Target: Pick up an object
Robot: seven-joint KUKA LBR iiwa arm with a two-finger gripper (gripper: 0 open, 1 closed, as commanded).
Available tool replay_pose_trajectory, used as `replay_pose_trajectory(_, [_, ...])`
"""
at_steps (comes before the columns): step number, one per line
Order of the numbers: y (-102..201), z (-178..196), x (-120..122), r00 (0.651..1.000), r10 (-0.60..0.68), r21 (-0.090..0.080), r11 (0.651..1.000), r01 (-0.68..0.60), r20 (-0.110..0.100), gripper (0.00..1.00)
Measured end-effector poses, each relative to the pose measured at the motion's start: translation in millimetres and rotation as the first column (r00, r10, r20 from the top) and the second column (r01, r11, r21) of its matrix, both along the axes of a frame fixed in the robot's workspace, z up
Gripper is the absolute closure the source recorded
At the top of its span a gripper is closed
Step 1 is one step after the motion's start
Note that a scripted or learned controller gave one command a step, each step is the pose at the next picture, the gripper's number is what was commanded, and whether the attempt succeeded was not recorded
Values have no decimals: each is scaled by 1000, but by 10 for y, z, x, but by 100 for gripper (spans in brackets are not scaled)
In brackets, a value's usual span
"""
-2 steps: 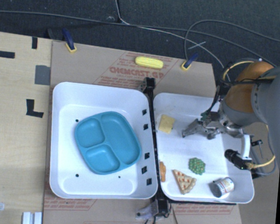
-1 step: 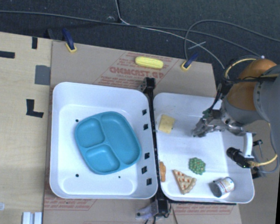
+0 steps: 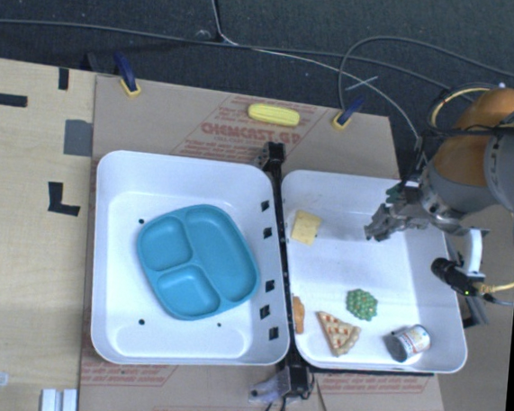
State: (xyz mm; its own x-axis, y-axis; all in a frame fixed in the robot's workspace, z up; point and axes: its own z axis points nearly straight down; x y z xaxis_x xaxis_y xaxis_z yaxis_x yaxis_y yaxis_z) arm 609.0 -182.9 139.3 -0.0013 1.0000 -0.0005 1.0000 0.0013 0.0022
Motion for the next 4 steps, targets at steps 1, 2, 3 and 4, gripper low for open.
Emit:
replay_pose_trajectory(1, [-58,623,17,1000,0,-1,1000,0,3,100])
replay_pose_trajectory(2, [-121,1231,-12,1000,0,-2,1000,0,3,100])
replay_pose_trajectory(3, [459,1134,-105,1000,3,0,1000,-3,-4,100])
replay_pose_trajectory(4, [1023,1073,-352,1000,3,1,1000,-3,-5,100])
